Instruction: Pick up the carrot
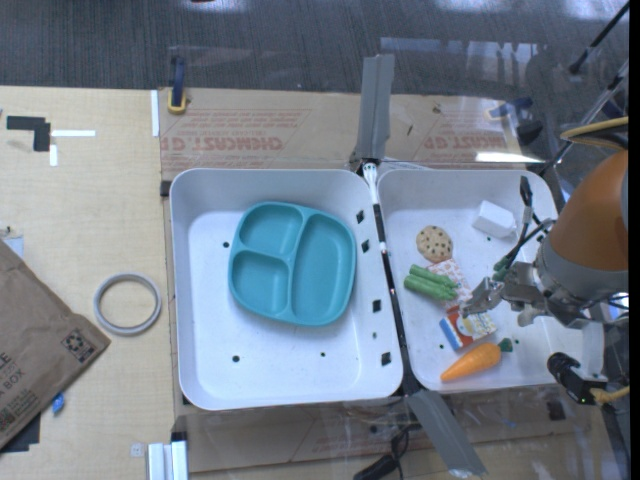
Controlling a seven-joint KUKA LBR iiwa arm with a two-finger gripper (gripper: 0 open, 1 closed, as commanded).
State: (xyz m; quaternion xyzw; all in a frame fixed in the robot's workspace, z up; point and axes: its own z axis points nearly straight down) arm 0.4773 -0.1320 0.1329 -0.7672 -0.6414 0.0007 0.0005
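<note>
So the arm [590, 228] comes in from the right over the right bin [400, 268], and the gripper [487, 296] sits low in the middle of that bin. Honestly can't tell whether it's open or closed, that part of the shot is too cluttered and blurry to call.

The carrot [470, 361] is lying flat on the bin floor just below the gripper, a bit toward the near edge, with its green stub end pointing toward the arm side. Nothing is gripping it as far as I can see; it's apart from the tool.

Right under the gripper there's a small red, white and blue packet [456, 328], looks like it's just beside or maybe touching the tip. Just left of the gripper is a bunch of green beans [432, 284], and up-left past those is a cookie [434, 241]. A small white block [494, 218] sits above the gripper toward the far wall.

Way off to the left of the gripper, the left bin [190, 298] has a teal divided plate [294, 263] in it. A roll of tape [127, 302] is on the bench further left.
</note>
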